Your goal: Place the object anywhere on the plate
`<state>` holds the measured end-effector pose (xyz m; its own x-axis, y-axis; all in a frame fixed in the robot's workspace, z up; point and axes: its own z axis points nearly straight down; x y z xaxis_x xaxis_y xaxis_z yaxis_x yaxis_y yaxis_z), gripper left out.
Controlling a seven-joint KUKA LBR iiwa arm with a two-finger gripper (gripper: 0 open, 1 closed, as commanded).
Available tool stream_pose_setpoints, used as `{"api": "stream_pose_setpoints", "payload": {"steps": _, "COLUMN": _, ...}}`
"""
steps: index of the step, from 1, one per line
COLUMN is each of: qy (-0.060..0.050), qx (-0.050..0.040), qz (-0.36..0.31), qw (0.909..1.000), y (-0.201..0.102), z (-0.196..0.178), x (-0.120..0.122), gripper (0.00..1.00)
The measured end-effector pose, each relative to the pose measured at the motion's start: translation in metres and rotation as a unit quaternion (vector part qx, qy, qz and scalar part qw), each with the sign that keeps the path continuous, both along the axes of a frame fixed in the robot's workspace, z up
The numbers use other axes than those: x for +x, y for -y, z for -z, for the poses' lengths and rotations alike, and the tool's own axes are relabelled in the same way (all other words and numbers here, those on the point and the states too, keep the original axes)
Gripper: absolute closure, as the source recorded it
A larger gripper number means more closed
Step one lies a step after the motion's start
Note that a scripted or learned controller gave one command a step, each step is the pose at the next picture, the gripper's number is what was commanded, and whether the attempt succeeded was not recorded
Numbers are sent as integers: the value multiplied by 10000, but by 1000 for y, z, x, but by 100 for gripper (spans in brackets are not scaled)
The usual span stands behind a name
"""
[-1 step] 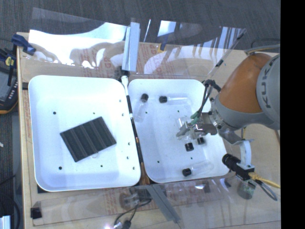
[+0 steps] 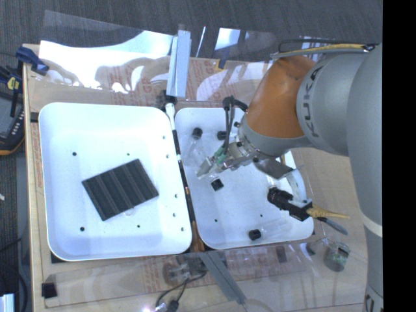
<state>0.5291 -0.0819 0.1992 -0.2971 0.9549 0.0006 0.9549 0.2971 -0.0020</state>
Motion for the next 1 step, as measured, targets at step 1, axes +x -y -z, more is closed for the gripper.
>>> {"api": "stream_pose_setpoints", "payload": {"steps": 1, "qy": 4, "qx": 1, "qz": 333, "qw": 9994, "y": -61, "z": -68, "x": 79, "gripper": 100}}
